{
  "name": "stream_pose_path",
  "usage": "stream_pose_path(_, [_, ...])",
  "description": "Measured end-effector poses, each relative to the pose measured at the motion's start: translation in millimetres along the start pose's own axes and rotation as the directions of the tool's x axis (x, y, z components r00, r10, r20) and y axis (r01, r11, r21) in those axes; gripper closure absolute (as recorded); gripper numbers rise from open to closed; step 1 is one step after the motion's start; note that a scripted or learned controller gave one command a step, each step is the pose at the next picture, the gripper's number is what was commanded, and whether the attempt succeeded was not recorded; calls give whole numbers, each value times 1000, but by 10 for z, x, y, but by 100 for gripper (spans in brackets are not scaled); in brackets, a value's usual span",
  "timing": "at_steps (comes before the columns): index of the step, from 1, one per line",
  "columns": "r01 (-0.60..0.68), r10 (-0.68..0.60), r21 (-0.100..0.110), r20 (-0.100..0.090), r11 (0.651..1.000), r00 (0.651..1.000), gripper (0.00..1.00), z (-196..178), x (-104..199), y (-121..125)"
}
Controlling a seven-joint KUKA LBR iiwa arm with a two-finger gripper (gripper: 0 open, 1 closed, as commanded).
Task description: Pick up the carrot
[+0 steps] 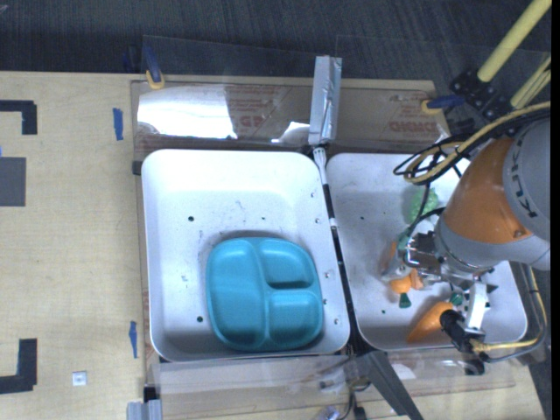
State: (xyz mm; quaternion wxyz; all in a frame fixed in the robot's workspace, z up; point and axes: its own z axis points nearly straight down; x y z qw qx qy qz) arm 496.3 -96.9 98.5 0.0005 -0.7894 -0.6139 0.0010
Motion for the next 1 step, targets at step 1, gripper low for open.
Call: stream_pose_path(1, [-229,229,-1,0,974,974,100,-853,764,644])
